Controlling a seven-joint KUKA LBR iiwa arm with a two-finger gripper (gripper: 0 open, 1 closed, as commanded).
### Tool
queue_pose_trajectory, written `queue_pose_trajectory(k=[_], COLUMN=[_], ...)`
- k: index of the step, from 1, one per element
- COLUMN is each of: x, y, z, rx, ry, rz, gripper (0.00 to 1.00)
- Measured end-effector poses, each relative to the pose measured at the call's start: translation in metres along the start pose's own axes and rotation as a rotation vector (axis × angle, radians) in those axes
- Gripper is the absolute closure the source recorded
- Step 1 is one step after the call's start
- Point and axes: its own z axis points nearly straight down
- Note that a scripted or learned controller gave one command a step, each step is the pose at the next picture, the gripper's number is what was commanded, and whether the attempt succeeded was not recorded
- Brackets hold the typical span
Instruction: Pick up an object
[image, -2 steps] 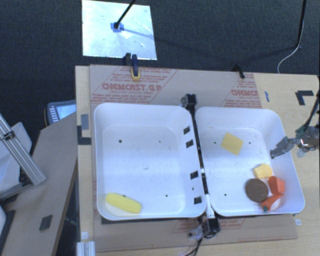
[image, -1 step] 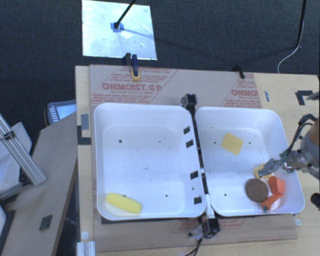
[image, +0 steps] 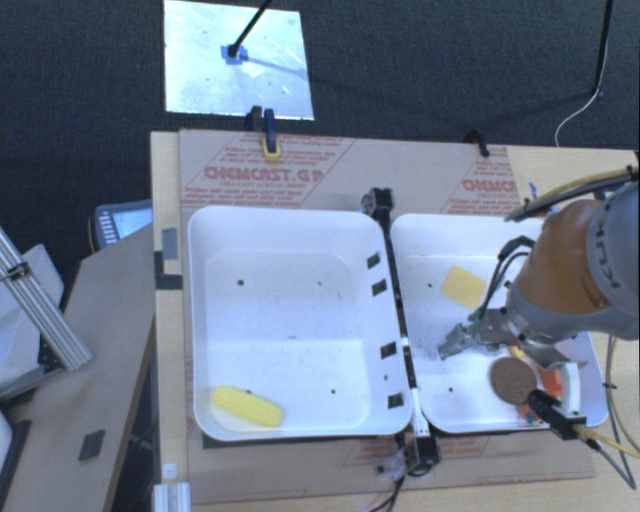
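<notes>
My gripper (image: 452, 343) hangs low over the middle of the right bin (image: 430, 235), its grey fingers pointing left toward the divider. I see nothing between the fingers. A pale yellow flat block (image: 464, 286) lies up and to the right of the gripper tip, apart from it. Just right of the fingers and below my wrist sits a brown round disc (image: 513, 380). An orange-red piece (image: 551, 381) lies beside the disc at the bin's right side. In the left bin (image: 290, 225), a yellow banana-shaped object (image: 247, 406) rests at the front left corner.
The grey arm with its orange band (image: 575, 262) covers the right part of the right bin. A black-clipped divider (image: 392, 320) runs between the bins. Cables (image: 575, 425) trail at the front right corner. A grey plate (image: 238, 58) lies beyond the bench.
</notes>
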Motion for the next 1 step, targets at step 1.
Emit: queue_pose_trajectory(k=[1], x=[-0.0875], y=[0.0225], z=[0.0043], rx=[-0.007], ry=[-0.005], rz=[0.013], gripper=[0.00])
